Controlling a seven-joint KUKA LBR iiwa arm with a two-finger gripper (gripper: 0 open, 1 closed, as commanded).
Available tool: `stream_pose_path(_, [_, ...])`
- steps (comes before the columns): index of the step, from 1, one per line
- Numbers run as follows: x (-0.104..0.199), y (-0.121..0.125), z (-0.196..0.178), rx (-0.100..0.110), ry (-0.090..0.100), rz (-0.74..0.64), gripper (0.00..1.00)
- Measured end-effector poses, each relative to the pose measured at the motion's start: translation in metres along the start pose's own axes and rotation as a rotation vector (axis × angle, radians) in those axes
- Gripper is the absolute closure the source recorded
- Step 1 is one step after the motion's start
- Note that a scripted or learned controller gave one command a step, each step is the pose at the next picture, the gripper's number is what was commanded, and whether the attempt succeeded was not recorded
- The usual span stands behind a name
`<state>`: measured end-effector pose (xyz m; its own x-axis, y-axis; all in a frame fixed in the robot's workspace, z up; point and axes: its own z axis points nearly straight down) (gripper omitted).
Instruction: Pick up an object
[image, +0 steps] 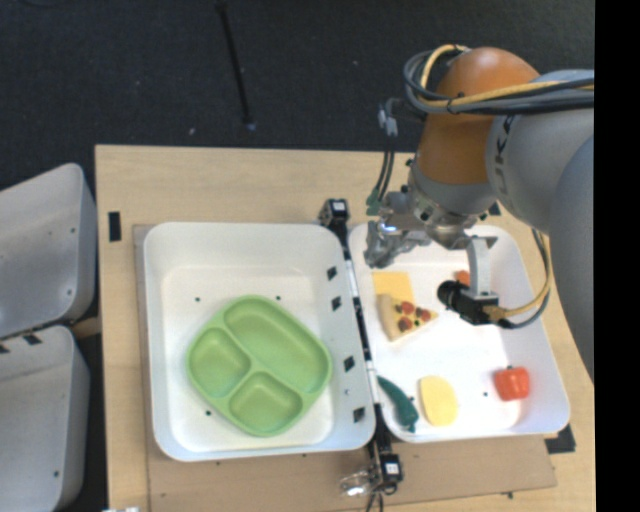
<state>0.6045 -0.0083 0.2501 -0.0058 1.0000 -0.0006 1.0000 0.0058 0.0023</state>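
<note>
In the right bin lie a pizza slice toy, a pale yellow piece, a red pepper-like toy, a dark green strip and a small orange bit. My gripper hangs over the bin's back left corner, just above the crust end of the pizza slice. I see nothing held between its tips.
The left bin holds a green divided plate. A ridge with black clips separates the two bins. The arm's orange band and grey body cover the right bin's back right part.
</note>
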Motion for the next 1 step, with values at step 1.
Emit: stream_pose_path(1, [0.0560, 0.0054, -0.0054, 0.000, 0.002, -0.001, 1.00])
